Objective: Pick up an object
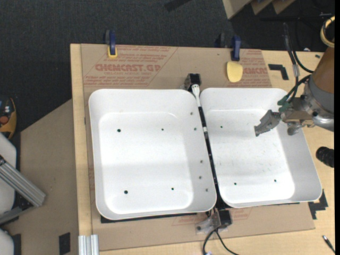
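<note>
My gripper (277, 127) hangs over the upper right part of the right white bin (255, 195), reaching in from the right edge. Its two grey fingers stand apart, one finger (264, 125) pointing left and down. Only the bin's white floor shows in the gap between them, so the gripper is open and holds nothing. The left white bin (106, 195) lies beside it, well away from the arm.
A small yellow piece (234, 71) lies on the brown board behind the right bin, outside it. Blue clamps (111, 39) hold the board's far edge. A black cable strip (204, 137) runs between the bins.
</note>
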You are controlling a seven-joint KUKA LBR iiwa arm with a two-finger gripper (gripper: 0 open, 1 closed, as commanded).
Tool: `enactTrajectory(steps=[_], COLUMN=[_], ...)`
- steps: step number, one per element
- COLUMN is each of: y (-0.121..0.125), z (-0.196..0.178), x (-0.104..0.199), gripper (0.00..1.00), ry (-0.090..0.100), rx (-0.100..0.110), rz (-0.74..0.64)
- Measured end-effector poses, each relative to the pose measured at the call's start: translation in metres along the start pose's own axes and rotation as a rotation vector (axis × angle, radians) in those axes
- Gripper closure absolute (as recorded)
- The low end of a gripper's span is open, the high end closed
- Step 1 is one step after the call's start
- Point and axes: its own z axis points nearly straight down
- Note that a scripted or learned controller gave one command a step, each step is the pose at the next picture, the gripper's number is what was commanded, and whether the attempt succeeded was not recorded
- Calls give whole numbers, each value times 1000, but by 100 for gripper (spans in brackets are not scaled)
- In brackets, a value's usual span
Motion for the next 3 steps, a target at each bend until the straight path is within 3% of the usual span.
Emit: enactTrajectory(steps=[1,2,3], y=[1,61,71], z=[-11,-153,-76], x=[0,29,102], gripper=[100,100,100], ry=[-1,-3,3], rx=[-3,-20,9], rz=[0,-6,-8])
